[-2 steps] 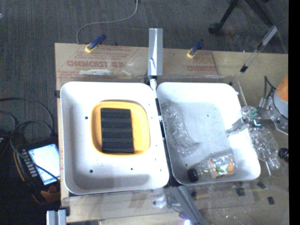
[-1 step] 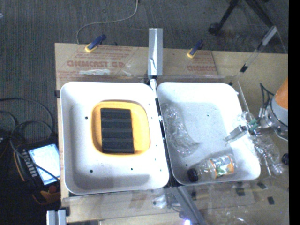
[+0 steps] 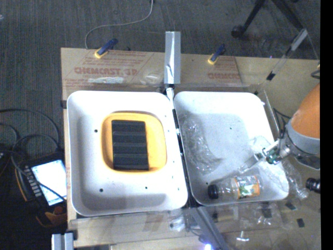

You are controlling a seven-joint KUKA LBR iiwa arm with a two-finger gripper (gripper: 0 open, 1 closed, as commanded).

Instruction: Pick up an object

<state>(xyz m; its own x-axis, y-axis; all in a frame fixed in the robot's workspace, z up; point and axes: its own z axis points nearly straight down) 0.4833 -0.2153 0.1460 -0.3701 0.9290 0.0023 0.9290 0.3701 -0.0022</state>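
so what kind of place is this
Probably a robotics lab: two white bins clamped to a board, the grey and orange arm reaching in, cables on grey carpet, and an office chair base.

Left bin [image 3: 83, 139]: yellow-black sponge [image 3: 133, 142]. Right bin [image 3: 229, 105]: plastic bottle [image 3: 237, 187] lying near front edge; arm [image 3: 309, 129] at right.

arm [image 3: 311, 120] cut off at right edge, tool [image 3: 270, 155] fingers too small to tell
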